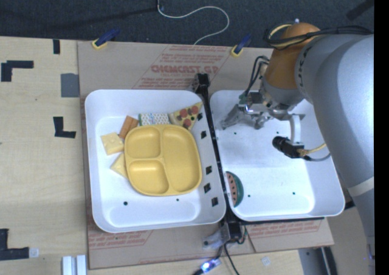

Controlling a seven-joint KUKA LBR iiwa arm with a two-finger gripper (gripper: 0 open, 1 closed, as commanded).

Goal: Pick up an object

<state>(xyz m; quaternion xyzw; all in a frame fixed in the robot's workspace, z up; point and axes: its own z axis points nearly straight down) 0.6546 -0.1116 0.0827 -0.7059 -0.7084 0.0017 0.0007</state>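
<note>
**A:** Camera view, from above: where is the hand?

**B:** The hand hangs over the right bin, near its upper left corner. Its fingers are spread, with nothing between them.

**A:** And the things to pick?

**B:** A watermelon slice lies against the right bin's left wall, well apart from the hand. In the left bin, a yellow divided plate rests among crackers and a pizza slice.

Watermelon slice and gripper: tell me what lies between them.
Bare white floor of the right bin separates the gripper from the watermelon slice, per the camera view.
</note>
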